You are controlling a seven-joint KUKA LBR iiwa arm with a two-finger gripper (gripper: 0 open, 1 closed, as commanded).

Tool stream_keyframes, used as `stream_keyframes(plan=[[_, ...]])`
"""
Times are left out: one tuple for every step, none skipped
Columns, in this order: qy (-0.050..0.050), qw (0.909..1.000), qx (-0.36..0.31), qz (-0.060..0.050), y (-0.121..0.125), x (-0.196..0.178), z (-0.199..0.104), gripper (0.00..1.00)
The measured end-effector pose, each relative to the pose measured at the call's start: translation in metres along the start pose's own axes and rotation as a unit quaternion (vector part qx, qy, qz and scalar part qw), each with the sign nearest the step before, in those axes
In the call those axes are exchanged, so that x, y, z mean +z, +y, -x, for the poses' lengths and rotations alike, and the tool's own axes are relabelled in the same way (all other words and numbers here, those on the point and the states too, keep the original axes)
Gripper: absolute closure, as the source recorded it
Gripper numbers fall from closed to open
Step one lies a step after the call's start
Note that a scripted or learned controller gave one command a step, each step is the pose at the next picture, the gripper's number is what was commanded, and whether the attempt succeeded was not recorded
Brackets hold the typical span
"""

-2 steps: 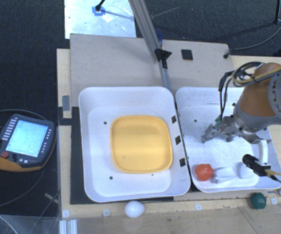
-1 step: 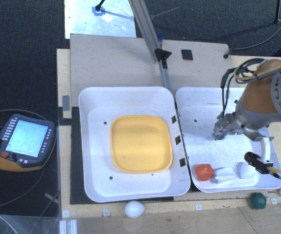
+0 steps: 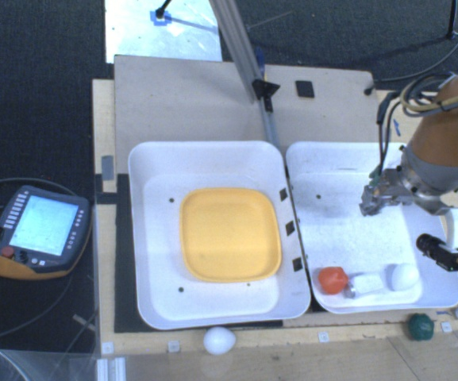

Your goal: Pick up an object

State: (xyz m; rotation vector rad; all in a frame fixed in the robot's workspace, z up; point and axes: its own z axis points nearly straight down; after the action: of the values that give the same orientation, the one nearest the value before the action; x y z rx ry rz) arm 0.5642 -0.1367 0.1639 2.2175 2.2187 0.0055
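Objects for picking lie in the right bin (image 3: 324, 165), all of them below the claw (image 3: 369, 205) in the picture and near the bin's lower wall: a red object (image 3: 332, 279) down and to the left of the claw, a white egg-shaped object (image 3: 403, 276) down and a little to the right, and between these two a small pale piece (image 3: 365, 284) that is too blurred to name. None of them touches the claw; they are well apart from it. The claw hangs over the bare middle of the right bin, at the end of the grey arm (image 3: 443, 145) with the orange band, which comes in from the right. Whether the claw is released or clenched I cannot tell, because it looks only like a small dark grey block from above. To the left of the claw, the left bin (image 3: 157, 165) carries a yellow square plate (image 3: 231, 233). Outside the bins, on the table (image 3: 181, 94), a white egg (image 3: 219, 340) lies far down and left of the claw, and a dark green ball (image 3: 420, 326) lies down and right of it. A teach pendant (image 3: 38, 230) rests on the floor far to the left.
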Motion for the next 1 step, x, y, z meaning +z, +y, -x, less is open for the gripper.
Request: stream_keyframes(plan=[[0.0, 1.0, 0.0, 0.0, 0.0087, -0.0466, -0.0039, 1.0]])
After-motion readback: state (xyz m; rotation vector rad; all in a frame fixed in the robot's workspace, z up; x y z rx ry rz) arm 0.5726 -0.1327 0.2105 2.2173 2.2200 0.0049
